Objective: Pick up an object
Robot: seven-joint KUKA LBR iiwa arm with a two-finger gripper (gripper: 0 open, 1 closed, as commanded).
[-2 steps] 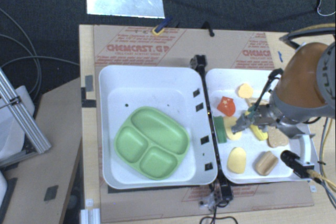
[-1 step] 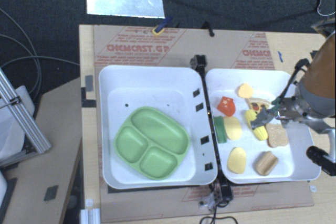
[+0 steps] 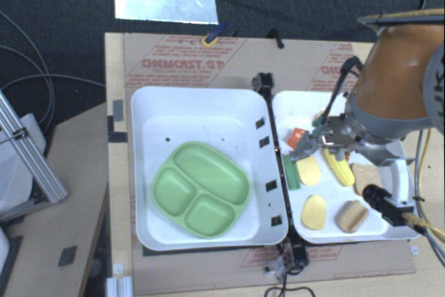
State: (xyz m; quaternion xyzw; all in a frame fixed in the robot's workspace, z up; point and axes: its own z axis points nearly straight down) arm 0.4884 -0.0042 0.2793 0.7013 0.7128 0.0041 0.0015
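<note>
1. Objects for picking lie in the right bin (image 3: 300, 105), which serves as the landmark: an orange-red piece (image 3: 297, 136) near its left wall, a green strip (image 3: 290, 173) against that wall, a yellow banana-like piece (image 3: 338, 167) at its centre, two pale yellow pieces (image 3: 309, 171) (image 3: 313, 212), and a tan bread-like piece (image 3: 351, 216) near its front edge.
2. Gripper (image 3: 306, 148): low over the bin's left half, just beside the orange-red piece. Finger state: cannot tell; no object seen between them.
3. Arm (image 3: 400, 76): orange band above the bin's right half.
4. Left of the landmark: left bin (image 3: 156, 115) holding a green divided plate (image 3: 201, 188).
</note>
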